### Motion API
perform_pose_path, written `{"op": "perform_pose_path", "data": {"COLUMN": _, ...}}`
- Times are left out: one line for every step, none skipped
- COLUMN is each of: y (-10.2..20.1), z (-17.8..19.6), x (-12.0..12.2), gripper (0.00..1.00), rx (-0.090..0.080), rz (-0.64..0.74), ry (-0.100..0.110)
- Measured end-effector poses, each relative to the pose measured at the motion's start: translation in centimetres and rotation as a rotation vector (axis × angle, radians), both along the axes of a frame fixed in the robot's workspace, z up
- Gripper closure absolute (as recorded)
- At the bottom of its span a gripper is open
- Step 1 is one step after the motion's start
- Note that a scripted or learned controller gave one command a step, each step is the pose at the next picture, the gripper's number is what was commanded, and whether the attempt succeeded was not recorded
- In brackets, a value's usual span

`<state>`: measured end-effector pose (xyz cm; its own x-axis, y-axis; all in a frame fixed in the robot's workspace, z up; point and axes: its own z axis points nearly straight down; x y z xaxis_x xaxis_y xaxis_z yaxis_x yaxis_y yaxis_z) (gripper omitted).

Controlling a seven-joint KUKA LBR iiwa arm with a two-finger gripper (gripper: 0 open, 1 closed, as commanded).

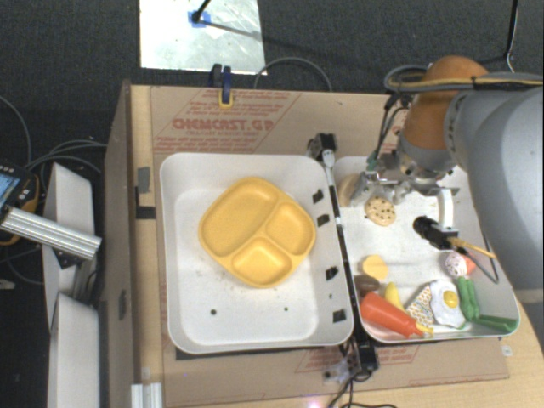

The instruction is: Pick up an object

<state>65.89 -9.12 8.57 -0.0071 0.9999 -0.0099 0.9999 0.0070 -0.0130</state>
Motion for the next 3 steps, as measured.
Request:
{"op": "perform_pose_path", "data": {"y": -1.6, "z": -0.1, "x": -2.9, "gripper": 0.00, "rx": 0.009, "rz": -0.007, "ry": -0.012}}
{"op": "perform_pose_path", "data": {"y": -3.2, "z": -0.1, "x": -4.4, "gripper": 0.00, "rx": 0.009, "rz": -0.007, "ry": -0.013}}
{"op": "perform_pose_path", "data": {"y": 1.1, "z": -0.2, "x": -7.0, "gripper": 0.00, "rx": 0.012, "rz": -0.001, "ry": -0.012}}
